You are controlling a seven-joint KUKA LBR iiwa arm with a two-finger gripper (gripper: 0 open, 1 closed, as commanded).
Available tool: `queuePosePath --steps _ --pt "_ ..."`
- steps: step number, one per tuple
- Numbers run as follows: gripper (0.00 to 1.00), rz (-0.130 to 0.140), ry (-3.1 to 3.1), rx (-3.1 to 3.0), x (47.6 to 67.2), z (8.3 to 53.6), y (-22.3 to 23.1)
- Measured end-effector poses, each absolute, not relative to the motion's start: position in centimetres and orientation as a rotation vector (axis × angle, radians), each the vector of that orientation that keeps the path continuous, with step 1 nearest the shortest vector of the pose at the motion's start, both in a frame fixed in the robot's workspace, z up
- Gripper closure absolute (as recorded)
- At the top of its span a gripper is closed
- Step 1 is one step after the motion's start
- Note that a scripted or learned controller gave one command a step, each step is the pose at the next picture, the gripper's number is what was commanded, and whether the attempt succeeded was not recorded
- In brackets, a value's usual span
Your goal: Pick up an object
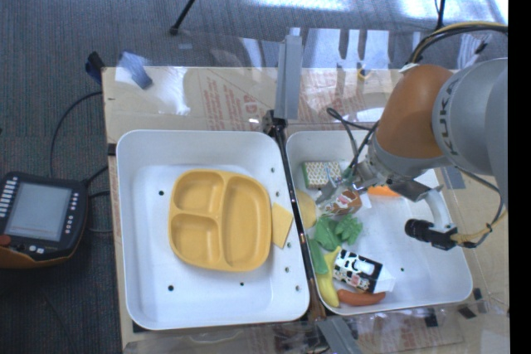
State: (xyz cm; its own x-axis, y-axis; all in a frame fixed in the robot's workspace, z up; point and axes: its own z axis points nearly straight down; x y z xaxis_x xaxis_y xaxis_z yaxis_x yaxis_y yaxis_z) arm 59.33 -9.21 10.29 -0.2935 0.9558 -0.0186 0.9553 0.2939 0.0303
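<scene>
Yellow tray [220, 221] (plain), black-and-white cow-spotted carton [359, 270].

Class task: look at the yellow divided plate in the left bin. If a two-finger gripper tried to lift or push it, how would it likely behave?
The yellow divided plate looks like rigid moulded plastic, so probably stiff and light. It lies flat in the left bin, so it would likely slide, not roll. Its low rim probably offers little to grip.

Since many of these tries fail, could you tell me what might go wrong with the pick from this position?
1. The gripper is low over a crowded heap in the right bin: green leafy toy, banana and black-and-white carton touch, so it may catch two things or none.
2. The heap hugs the bin's left wall, so there is little room beside it.
3. A cable hangs near the wrist and might snag.
</scene>
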Motion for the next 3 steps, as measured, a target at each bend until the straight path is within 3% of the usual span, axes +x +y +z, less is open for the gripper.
queuePosePath --steps 1,2,3 --pt "0.00 0.021 2.500 1.847 59.3 10.3 -9.2" --pt "1.00 0.031 2.490 1.844 59.7 11.8 -9.2" --pt "0.00 0.028 2.494 1.845 59.6 11.6 -9.1"
